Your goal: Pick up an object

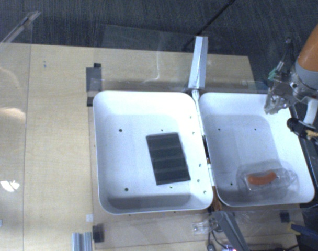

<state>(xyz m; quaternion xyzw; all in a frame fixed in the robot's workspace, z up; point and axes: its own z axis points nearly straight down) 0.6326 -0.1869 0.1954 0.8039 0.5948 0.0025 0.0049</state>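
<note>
An orange, sausage-shaped item [261, 179] sealed in a clear, crinkled plastic wrapper [284, 178] lies in the lower right of the frame, on the floor of the right-hand white bin [229, 120] near its front edge. From where I stand it looks light and slightly soft, and the glossy wrapper seems likely to slip or crumple under pressure, so the firmest hold would probably be across the orange body itself, at its narrow waist, rather than on the loose film around it. It is the sole item in that bin. Next door, in the centre of the frame, the left-hand white bin [109, 119] holds a flat, dark, ribbed rectangular pad [168, 158] lying at a slight angle on the bin floor; thin and stiff-looking, it sits flush with the floor and would likely be hard to get under from above. The gripper [275, 104] hangs at the upper right of the frame, over the back corner of the right bin, well apart from the wrapped item and touching nothing; at this size and blur I cannot tell how the claw is set. Both bins rest side by side on a pale wooden bench [54, 140].
</note>
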